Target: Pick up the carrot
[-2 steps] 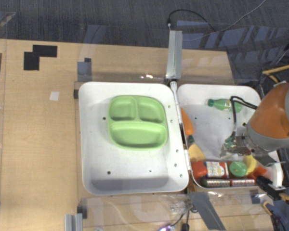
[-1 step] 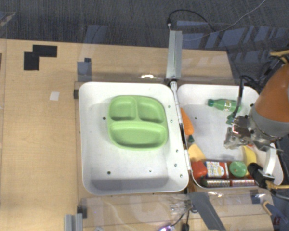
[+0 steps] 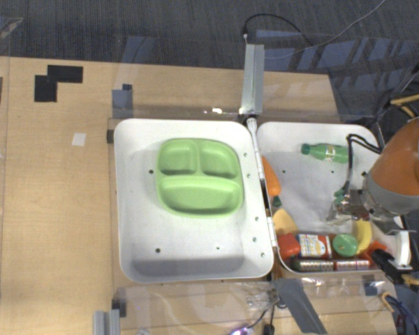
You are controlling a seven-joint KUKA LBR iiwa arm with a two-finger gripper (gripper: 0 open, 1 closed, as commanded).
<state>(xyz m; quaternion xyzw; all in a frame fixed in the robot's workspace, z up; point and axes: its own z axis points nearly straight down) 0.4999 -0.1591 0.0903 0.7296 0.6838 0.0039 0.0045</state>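
Note:
The carrot (image 3: 269,177) is orange with a small green end. It lies along the left wall of the right bin (image 3: 309,180), pointing up and down the view. My gripper (image 3: 348,206) hangs over the right half of that bin, well to the right of the carrot and apart from it. It hovers just above a banana (image 3: 364,234) and a green round lid (image 3: 346,243). The grey arm with its orange band (image 3: 405,162) reaches in from the right and hides the bin's right wall.
A green bottle (image 3: 325,151) lies at the back of the right bin. A yellow fruit (image 3: 284,221), a red sauce bottle (image 3: 308,245) and a dark bar (image 3: 328,264) crowd the front edge. The left bin (image 3: 136,208) bears a green divided plate (image 3: 197,176).

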